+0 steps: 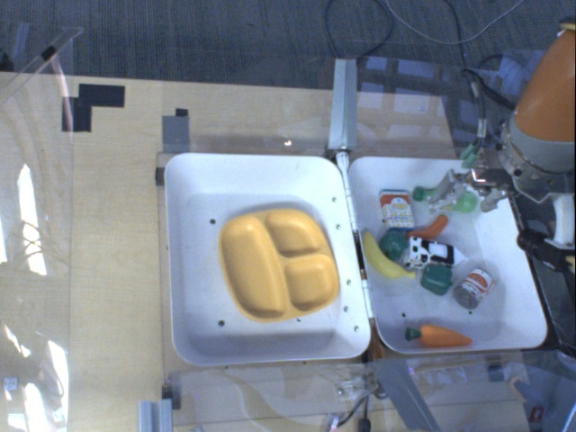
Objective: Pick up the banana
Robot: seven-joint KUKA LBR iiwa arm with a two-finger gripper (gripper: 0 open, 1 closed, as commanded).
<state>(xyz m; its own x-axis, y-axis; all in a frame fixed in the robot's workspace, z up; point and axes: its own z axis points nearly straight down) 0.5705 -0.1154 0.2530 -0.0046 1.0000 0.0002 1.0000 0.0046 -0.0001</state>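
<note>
the gripper (470, 184) hangs at the two o'clock edge of the right bin (531, 331), and whether its fingers are spread or pressed together i cannot tell. the banana (385, 260) lies toward eight o'clock from it, near the bin's left wall, beside a dark green item (394, 243). its long axis runs from ten to four o'clock, so the approach likely crosses the clutter between.

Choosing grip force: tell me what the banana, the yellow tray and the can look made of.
Banana: probably moulded plastic, smooth, evenly yellow.
Yellow tray: looks like matte plastic, with rounded moulded compartments.
Can: likely metal, its end silvery, with a printed label.
</note>
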